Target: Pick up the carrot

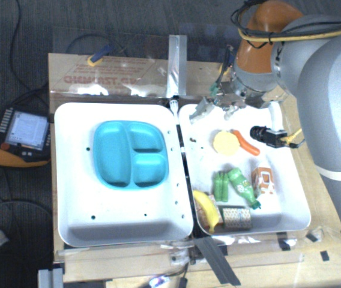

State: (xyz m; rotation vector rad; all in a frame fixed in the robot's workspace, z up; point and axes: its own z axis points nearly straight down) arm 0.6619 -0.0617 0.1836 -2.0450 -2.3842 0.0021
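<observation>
Carrot (245, 142) lies in the upper half of the right bin (289, 191), slanted w/ one end toward 10 o'clock and the other toward 4. A yellow round piece (224, 141) touches it at its 9 o'clock, so that side is crowded. Pincer (221, 102) hangs at approx. 11 o'clock from the carrot, over the bin's far left corner. Can't tell if it's apart or together.

For a clean pick you'd want to bring it toward 5 o'clock, centre over the carrot's mid & turn the jaws across the long axis, i.e. closing along the 1–7 line. Then drop straight. Watch the yellow piece: a jaw landing on it prob. spoils the grip. Green veg (233, 183) at 6 o'clock sits apart, no issue.
</observation>
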